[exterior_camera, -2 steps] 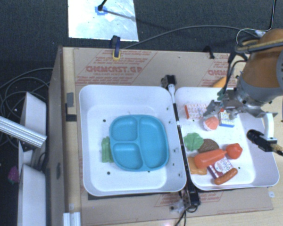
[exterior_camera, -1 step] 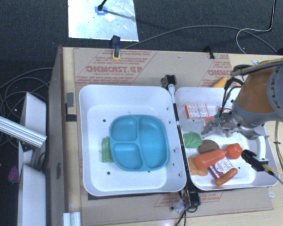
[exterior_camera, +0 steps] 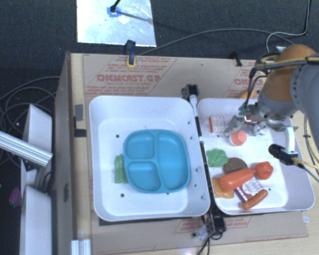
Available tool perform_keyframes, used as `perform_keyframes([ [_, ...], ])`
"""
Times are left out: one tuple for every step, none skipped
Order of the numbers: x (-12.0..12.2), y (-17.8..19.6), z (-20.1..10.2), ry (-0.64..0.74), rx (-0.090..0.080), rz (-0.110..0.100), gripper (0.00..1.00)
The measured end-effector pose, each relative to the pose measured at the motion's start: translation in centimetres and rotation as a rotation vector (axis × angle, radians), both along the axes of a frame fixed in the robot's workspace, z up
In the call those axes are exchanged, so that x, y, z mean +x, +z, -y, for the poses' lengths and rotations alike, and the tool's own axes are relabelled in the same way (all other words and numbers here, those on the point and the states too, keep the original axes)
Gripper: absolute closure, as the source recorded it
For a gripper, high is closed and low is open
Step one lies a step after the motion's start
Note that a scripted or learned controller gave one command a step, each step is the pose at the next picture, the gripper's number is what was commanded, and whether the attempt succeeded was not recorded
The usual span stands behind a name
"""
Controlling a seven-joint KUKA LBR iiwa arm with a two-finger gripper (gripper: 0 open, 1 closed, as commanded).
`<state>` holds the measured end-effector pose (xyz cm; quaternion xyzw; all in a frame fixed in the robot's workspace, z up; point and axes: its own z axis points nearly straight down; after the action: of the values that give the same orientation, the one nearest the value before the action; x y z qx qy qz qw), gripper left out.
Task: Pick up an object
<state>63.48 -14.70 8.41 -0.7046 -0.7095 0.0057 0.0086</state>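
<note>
My gripper (exterior_camera: 248, 125) hangs low over the back of the right bin (exterior_camera: 300, 193), its fingers spread open. A small round salmon-pink object (exterior_camera: 238, 138) lies just in front of the fingertips, not between them. A red-and-white packet (exterior_camera: 219, 124) lies to the gripper's left. Nearer the front of this bin are a green leaf piece (exterior_camera: 217, 156), a brown round patty (exterior_camera: 235, 165), a long red-orange piece (exterior_camera: 236, 178), a red tomato-like piece (exterior_camera: 263, 170) and a brown sausage (exterior_camera: 254, 199).
The left bin (exterior_camera: 103, 158) holds a blue divided plate (exterior_camera: 157, 160) with a green object (exterior_camera: 119, 169) against its left side. The ridge between the two bins (exterior_camera: 201, 153) runs close to the right bin's objects. An orange piece (exterior_camera: 219, 187) sits at the right bin's front left.
</note>
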Motion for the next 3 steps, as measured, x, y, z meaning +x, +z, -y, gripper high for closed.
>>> perform_keyframes([
  [-8.4,0.0,-1.6,-0.006,-0.004,0.021,0.0],
  [-1.4,0.3,0.0,-0.003,-0.005,0.023,0.0],
  [-10.1,0.0,-2.2,-0.006,-0.004,0.02,0.0],
])
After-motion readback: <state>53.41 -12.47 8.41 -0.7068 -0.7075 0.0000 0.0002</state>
